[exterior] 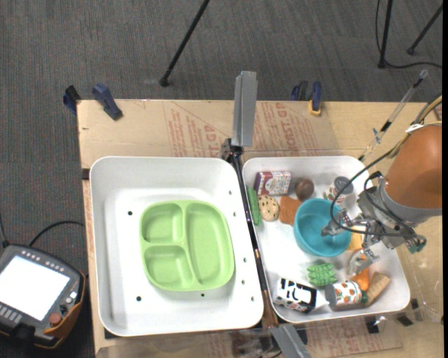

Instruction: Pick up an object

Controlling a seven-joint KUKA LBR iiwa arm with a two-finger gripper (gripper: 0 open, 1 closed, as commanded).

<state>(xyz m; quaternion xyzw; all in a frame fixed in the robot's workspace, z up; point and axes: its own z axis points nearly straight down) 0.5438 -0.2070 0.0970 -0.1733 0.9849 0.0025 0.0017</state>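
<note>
Hovering low over the right white plastic bin point(400, 274), the grey arm with its orange band point(424, 171) reaches in from the right, its jaws point(336, 228) down at the near rim of a round teal plastic bowl point(318, 228). Whether they are parted or closed I cannot tell; the wrist hides them. The step looks like the final approach to a grasp, and the bowl seems the likeliest target. It sits upright near the bin's middle, mouth upward; being round, it has no long axis. The next move, I judge, calls for pinching the bowl's wall cleanly. A green divided tray point(187, 245) lies in the left white bin point(104, 192) on the tabletop point(172, 129).
</note>
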